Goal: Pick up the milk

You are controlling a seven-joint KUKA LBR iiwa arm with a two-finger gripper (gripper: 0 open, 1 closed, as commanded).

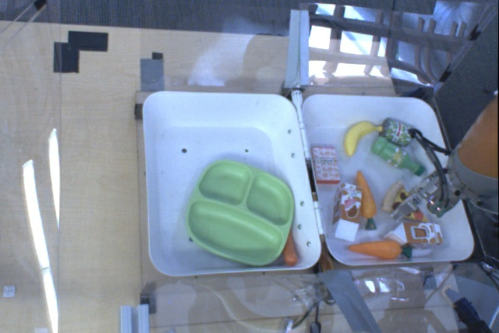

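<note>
Milk is the thing to get, and I think it is the small white carton (422, 233) lying at the near right of the right bin (331, 117). I am not fully sure, as its label is too small to read. The gripper (425, 200) hangs just beyond it, low over the bin. I cannot tell if it is spread or pressed together, and nothing can be seen pinched in it.

To do this step well, the gripper should come a little nearer, until it is right above the carton. It should go down wide apart, one side on each long side of the carton, then squeeze and lift straight up. An orange carrot (375, 249) lies just left of the carton and the bin wall is close by on the near side, so there is not much room to slip in.

The right bin is full of toy food. Left of the gripper is a tan wedge of food (395, 197), then a second carrot (365, 195) and a bigger brown carton (348, 208). Farther back is a little red and white box (325, 164). Farthest are a green bottle (394, 150) and a yellow banana (358, 138).

The left bin (203, 125) holds a green divided plate (240, 212). Something small and orange (290, 253) peeks out at the plate's near right edge.
</note>
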